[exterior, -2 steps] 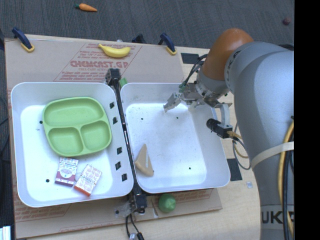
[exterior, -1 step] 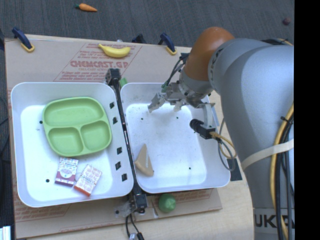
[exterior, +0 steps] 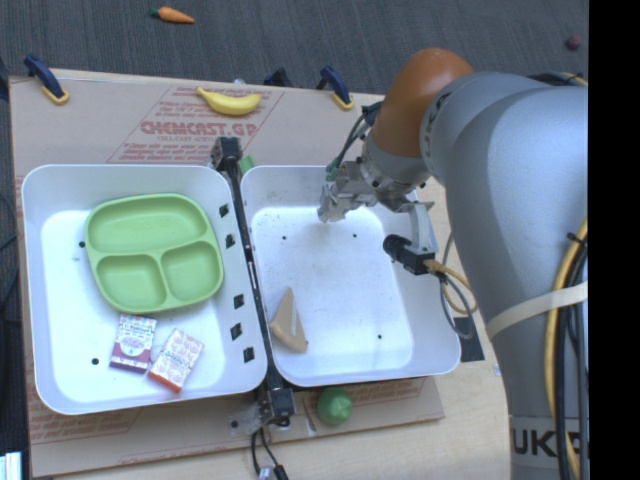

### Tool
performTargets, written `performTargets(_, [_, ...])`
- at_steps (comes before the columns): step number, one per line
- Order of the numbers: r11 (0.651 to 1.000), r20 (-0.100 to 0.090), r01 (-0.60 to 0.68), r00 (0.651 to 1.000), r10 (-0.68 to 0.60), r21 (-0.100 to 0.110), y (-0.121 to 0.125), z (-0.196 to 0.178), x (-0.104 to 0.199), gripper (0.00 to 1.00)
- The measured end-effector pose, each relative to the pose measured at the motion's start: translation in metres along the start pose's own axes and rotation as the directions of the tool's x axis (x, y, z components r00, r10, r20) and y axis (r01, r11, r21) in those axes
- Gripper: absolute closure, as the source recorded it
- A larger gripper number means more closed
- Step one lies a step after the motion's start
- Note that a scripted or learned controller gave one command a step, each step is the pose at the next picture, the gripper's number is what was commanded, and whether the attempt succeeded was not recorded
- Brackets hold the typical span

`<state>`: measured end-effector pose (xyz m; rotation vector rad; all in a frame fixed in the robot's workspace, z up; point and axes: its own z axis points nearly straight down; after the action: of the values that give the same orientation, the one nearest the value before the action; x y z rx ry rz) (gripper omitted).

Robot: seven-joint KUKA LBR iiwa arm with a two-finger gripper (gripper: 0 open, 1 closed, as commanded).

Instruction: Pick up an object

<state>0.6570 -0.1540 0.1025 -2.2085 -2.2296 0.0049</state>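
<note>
While above bin [exterior: 262, 183], jaws idle

The grey arm [exterior: 510, 168] reaches in from the right, bulky and bent downward, its orange band [exterior: 420, 93] curving above the wrist. The gripper [exterior: 333, 208] hangs at the arm's left end, pointing down, with cables trailing along the wrist

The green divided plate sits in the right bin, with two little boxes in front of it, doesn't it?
Not quite. The camera view shows the green divided plate in the left bin, not the right one. The two little boxes do lie in front of it.
</note>
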Motion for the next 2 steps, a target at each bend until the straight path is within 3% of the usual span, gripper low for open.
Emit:
performTargets(1, [1.000, 0.000, 0.000, 1.000, 0.000, 0.000, 0.000, 0.000, 0.000, 0.00])
performTargets(2, [1.000, 0.000, -0.006, 1.000, 0.006, -0.003, -0.001, 0.010, -0.057, 0.00])
